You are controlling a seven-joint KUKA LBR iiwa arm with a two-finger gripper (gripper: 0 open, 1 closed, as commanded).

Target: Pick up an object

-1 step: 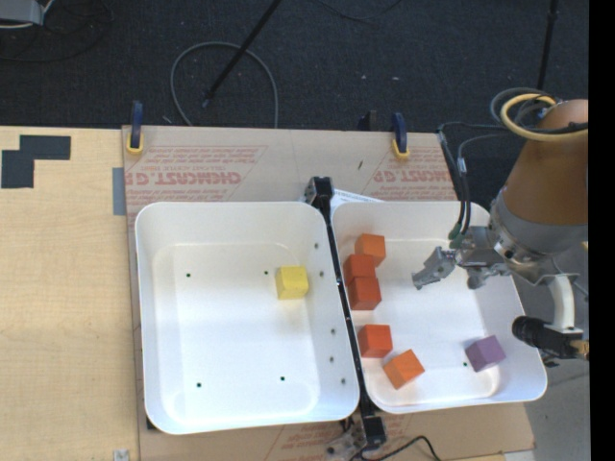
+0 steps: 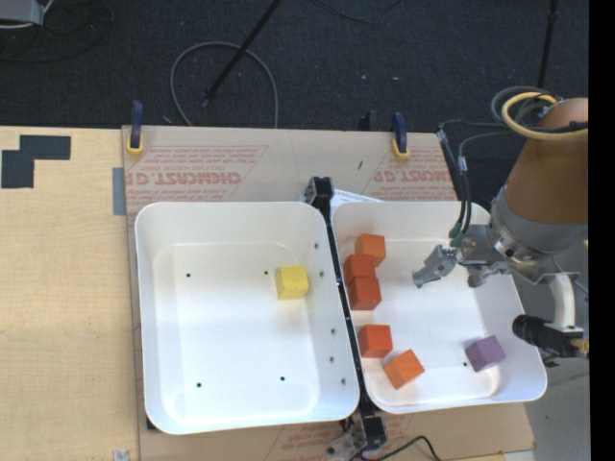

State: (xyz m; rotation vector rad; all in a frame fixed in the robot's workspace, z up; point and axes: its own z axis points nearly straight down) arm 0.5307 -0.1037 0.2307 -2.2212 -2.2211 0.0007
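Observation:
In the left bin (image 2: pixel 163 257) a yellow cube (image 2: pixel 292 282) lies alone near the right of centre. The right bin (image 2: pixel 524 382) holds several orange-red cubes: one (image 2: pixel 370 249) near the divider, two (image 2: pixel 362 281) pressed together just below it, one (image 2: pixel 376 339) lower down and a lighter orange one (image 2: pixel 405 368) near the front wall. A purple cube (image 2: pixel 484 352) rests at the front right. My gripper (image 2: pixel 432 269) hangs over the right bin's middle, right of the upper orange cubes and clear of them, with nothing seen between its fingers.
The arm's grey body and orange band (image 2: pixel 548 176) cover the right bin's far right corner. A black divider clamp (image 2: pixel 320 191) sits where the bins meet at the back. Cardboard (image 2: pixel 240 166) lies under the bins, with yellow clamps (image 2: pixel 135 140) at its back edge.

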